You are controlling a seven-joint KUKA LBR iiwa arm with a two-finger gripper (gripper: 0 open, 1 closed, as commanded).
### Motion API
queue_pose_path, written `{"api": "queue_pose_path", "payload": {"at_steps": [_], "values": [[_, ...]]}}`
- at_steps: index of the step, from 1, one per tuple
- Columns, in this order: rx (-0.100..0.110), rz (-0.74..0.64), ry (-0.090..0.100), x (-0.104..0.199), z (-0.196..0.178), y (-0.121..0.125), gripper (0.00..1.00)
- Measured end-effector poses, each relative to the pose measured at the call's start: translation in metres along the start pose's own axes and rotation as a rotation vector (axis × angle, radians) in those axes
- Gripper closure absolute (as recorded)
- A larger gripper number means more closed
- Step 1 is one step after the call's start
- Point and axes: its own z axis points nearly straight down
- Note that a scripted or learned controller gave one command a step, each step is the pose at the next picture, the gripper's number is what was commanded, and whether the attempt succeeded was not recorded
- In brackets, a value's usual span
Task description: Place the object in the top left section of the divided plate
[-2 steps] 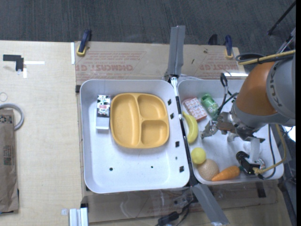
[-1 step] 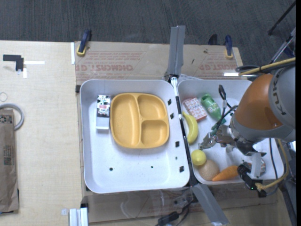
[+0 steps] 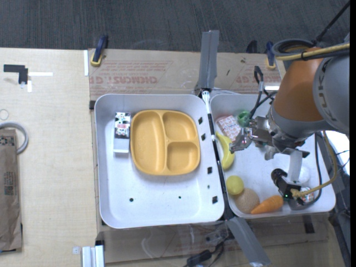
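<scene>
White bins sit side by side on the bench. At lower right, the right bin (image 3: 325, 202) holds a carrot (image 3: 267, 204), a lemon (image 3: 235, 184), a banana (image 3: 225, 151) and a pink packet (image 3: 228, 127). Above it hangs the gripper (image 3: 243, 141); its state cannot be told. Centre frame, the yellow divided plate (image 3: 165, 142) lies in the left bin (image 3: 156, 213), beside a small carton (image 3: 122, 132). Brown cardboard (image 3: 150, 71) and dark carpet (image 3: 139, 10) lie beyond.

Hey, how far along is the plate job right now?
Nothing looks placed yet: the yellow divided plastic plate in the left white bin has bare sections. The arm's end effector hangs over the right white bin, near the yellow banana. Picking an item and carrying it to the plate are left.
</scene>
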Motion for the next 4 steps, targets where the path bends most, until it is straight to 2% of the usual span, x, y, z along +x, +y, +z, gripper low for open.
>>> {"api": "queue_pose_path", "payload": {"at_steps": [1,2,3,4], "values": [[0.002,-0.017,-0.001,0.094,0.001,-0.039,0.00],[-0.009,0.180,0.010,0.183,0.094,-0.081,0.00],[0.066,0.572,-0.012,0.183,0.100,0.013,0.00],[0.079,0.564,-0.018,0.184,0.095,0.009,1.00]]}}
